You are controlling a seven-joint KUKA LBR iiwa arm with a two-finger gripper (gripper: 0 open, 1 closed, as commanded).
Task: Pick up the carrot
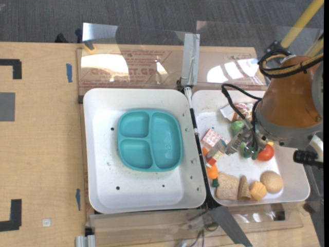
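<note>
The carrot (212, 169) is a small orange piece lying against the left wall of the right bin (295, 192), just above a bread roll. My gripper (224, 149) reaches in from the right and hangs low over the bin's left half. It sits just up and right of the carrot, beside a pink and white packet (211, 137). The gripper's metal tip hides part of the carrot's upper end. I see nothing held in the gripper.
Around the gripper in the right bin lie a red tomato (266, 153), a green item (237, 127), a torn wrapper (240, 109), a bread roll (226, 187), a pastry (257, 190) and a round bun (271, 180). The left bin (97, 138) holds a teal divided plate (150, 139).
</note>
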